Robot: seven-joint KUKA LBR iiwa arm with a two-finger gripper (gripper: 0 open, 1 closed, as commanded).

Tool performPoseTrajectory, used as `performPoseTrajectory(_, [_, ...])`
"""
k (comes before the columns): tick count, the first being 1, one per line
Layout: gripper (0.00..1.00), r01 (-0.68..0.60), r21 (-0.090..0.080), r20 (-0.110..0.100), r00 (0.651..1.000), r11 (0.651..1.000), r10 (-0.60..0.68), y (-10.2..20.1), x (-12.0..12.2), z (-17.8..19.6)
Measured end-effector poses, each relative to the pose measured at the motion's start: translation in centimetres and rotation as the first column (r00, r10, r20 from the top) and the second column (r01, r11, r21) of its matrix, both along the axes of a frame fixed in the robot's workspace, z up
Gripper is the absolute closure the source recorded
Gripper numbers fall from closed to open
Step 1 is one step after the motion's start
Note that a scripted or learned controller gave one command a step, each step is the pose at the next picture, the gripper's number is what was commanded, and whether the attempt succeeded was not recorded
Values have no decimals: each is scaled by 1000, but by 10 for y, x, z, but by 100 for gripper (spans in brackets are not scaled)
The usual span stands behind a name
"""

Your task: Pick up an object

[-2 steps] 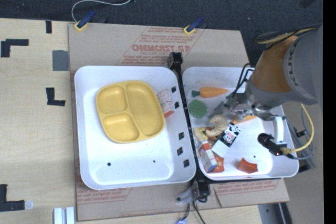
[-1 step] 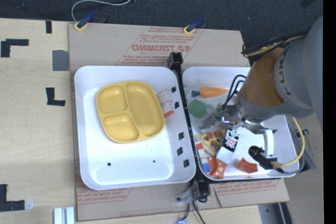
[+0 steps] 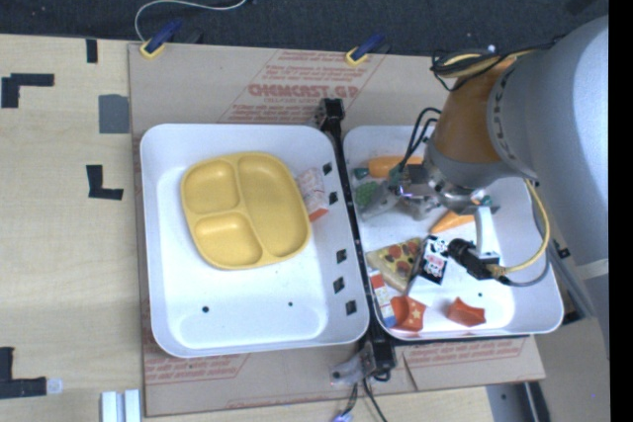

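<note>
The arm [image 3: 554, 124] reaches in from the right and bends down into the right bin [image 3: 529, 311]. Its gripper [image 3: 415, 193] sits low in the upper part of that bin, just beside the divider — whether it is wide, narrow or holding anything I cannot tell, as the wrist and cables hide it.

Small objects lie scattered in the right bin: an orange piece [image 3: 386, 165] above the gripper, a carrot-like piece [image 3: 450, 222] just right of it, a pizza slice [image 3: 396, 260] below, a black-and-white item [image 3: 433, 262] touching the slice, and two red pieces [image 3: 407, 313] [image 3: 467, 313] near the front wall.

The left bin [image 3: 178, 311] holds a yellow tray [image 3: 245, 209] — three compartments — and a small pale item [image 3: 315, 190] at its right edge. Both bins rest on the table [image 3: 59, 262].
</note>
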State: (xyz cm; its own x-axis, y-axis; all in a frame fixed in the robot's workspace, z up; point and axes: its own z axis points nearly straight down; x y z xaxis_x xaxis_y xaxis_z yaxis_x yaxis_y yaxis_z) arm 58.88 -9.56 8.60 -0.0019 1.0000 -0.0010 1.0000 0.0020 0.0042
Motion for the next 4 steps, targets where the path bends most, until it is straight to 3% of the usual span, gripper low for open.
performPoseTrajectory(1, [0,0,1,-18,1000,1000,0,-1,77,-2])
performPoseTrajectory(2, [100,0,1,-34,999,1000,0,-2,74,6])
performPoseTrajectory(3, [100,-1,2,-3,1000,1000,1,66,15,99])
performPoseTrajectory(4, [0,0,1,-5,1000,1000,0,66,14,98])
